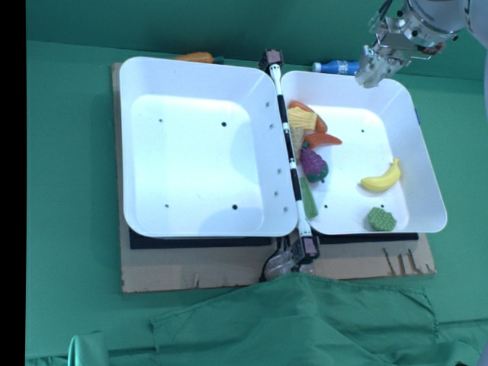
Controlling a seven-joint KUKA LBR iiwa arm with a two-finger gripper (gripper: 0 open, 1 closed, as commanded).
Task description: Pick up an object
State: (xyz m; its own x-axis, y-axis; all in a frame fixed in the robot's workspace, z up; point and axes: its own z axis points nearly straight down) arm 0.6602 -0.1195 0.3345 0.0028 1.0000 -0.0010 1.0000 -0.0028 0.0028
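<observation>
The gripper (371, 73) hangs over the far edge of the right bin (427, 166), above its back rim; nothing shows between it and the bin. In that bin lie a yellow banana (383, 177) at the right, a green bumpy ball (380, 219) near the front, and by the left wall an orange and yellow piece (303, 117), a red-orange carrot shape (322, 139), a purple grape bunch (312, 163) and a green stalk (307, 197).
The left bin (152, 90) sits beside the right one, a black-and-white bar (284, 120) between them. A blue bottle (334, 67) and an orange object (195, 56) lie on the green bench behind the bins. Green cloth (305, 319) covers the front.
</observation>
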